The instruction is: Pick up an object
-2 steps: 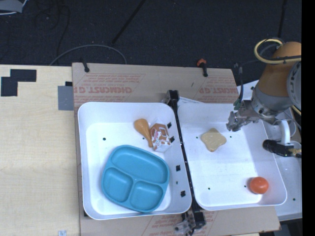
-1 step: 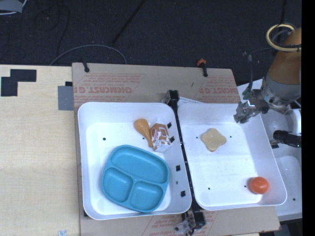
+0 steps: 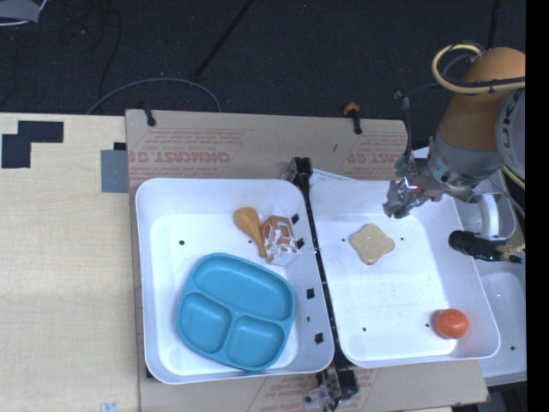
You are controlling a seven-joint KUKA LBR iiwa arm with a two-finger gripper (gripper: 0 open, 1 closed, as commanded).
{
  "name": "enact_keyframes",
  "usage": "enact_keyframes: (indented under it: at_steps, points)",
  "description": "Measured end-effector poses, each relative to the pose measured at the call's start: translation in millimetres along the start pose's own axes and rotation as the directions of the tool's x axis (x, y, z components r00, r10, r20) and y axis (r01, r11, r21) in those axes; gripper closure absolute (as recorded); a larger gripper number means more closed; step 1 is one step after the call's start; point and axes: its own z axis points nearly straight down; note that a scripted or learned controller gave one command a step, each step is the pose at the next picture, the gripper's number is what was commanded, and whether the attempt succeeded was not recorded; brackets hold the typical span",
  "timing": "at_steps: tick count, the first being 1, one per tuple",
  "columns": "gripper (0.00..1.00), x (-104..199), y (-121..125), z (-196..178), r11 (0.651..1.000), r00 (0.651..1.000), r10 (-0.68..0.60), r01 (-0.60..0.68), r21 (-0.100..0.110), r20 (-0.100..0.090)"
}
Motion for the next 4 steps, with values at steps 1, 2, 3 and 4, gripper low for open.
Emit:
enact_keyframes:
  at_steps: [1,2,3,4]
  points:
    - [1.0,50.3,-8.2,4.7,1.0,1.0,0.001,-0.001,0.002,0.0]
    - [1.0,97.3,-23.1,7.8,1.0,1.0,0.001,-0.001,0.002,0.0]
    - [1.0,139.9,-35.7,5.5,1.0,1.0,0.001,-0.001,0.002,0.001]
    - [1.0,196.6,-51.6,-0.7,1.0,1.0,-0.001,0.001,0.003,0.0]
